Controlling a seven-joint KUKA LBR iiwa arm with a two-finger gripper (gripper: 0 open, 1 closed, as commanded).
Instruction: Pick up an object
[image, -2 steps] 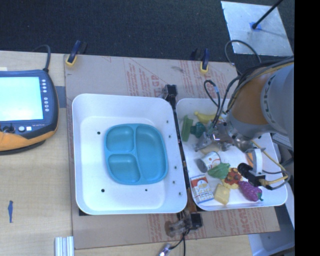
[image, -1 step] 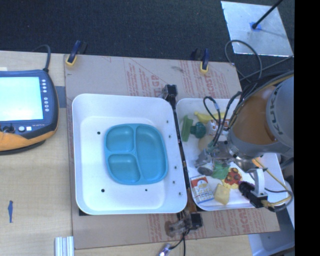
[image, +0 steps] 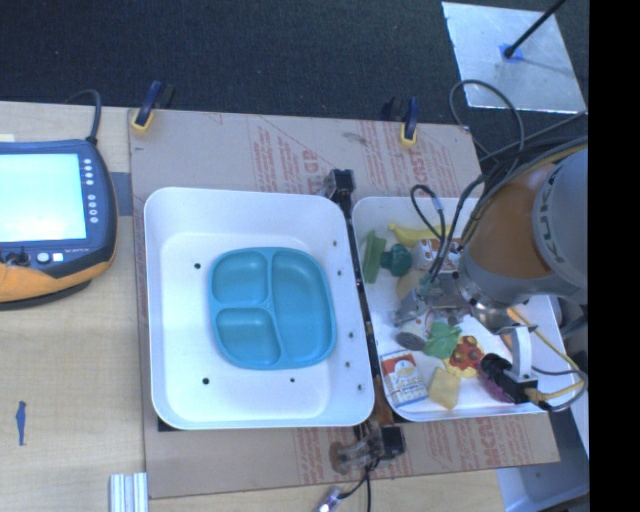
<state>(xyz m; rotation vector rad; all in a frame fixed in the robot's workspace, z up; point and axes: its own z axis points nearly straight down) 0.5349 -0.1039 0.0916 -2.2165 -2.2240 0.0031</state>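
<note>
- The grey arm with its orange band (image: 510, 235) reaches in from the right and bends down over the right-hand shallow white bin (image: 378, 215).
- The pincer (image: 432, 295) sits low among the clutter in that bin; whether it is open or closed cannot be told, since cables and the wrist hide it.
- The loose objects lie in the right bin: a dark green plastic piece (image: 373, 257) near the bin's left wall, a yellow banana-shaped toy (image: 408, 235) just beyond it, a small green block (image: 441, 341), a red-and-yellow spotted item (image: 465, 352), a pale yellow chunk (image: 443, 386) and a small printed card with red edging (image: 403, 378) at the near left corner.
- The left white bin (image: 170, 300) holds a light blue plastic plate with three compartments (image: 271, 307), lying flat near its middle.
- A handheld control pendant with a bright screen (image: 45, 215) rests on the wooden surface (image: 70, 400) at far left.
</note>
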